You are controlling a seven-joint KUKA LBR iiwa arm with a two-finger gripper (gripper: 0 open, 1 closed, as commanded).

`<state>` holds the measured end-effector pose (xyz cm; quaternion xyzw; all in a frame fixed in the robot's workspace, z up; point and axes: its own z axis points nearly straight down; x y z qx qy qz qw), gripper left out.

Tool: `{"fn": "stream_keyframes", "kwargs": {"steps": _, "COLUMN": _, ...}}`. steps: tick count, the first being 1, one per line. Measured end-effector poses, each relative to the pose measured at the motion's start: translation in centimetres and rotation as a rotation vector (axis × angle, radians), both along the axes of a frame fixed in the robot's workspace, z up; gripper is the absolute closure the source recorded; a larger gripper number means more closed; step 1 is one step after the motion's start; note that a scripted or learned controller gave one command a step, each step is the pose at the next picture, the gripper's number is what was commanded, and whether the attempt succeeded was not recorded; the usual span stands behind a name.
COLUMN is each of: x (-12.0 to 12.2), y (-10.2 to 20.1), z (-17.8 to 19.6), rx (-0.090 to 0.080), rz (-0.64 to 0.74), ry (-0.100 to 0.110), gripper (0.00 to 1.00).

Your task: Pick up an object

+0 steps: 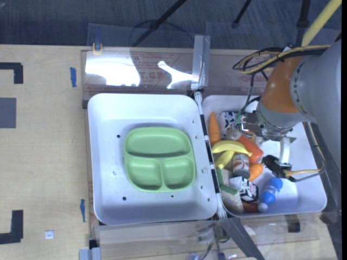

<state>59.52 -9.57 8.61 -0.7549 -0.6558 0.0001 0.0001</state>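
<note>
Grey robot arm with orange band

The arm [320,85] has a smooth, rounded grey casing. A glossy orange band [279,88] circles it above the wrist. Thin yellow and black cables [260,58] loop beside it.

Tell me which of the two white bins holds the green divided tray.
The left bin. The green divided tray lies alone in its middle, while the right bin holds a pile of toy food, including a banana.

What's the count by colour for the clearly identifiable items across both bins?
Green: 1, divided tray
Yellow: 1, banana
Orange: 1, carrot
Blue: 1, bottle
Total: 4. The rest of the right bin pile is too jumbled to sort.
</note>
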Motion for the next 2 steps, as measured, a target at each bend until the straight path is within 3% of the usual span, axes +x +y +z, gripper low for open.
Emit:
{"fn": "stream_keyframes", "kwargs": {"steps": 1, "x": -1.7, "y": -0.9, "z": 5.9, "rx": -0.001, "rz": -0.015, "ry": 0.006, "gripper": 0.0}}
{"fn": "stream_keyframes", "kwargs": {"steps": 2, "x": -0.2, "y": -0.2, "z": 0.0, "rx": 0.001, "rz": 0.159, "ry": 0.001, "gripper": 0.0}}
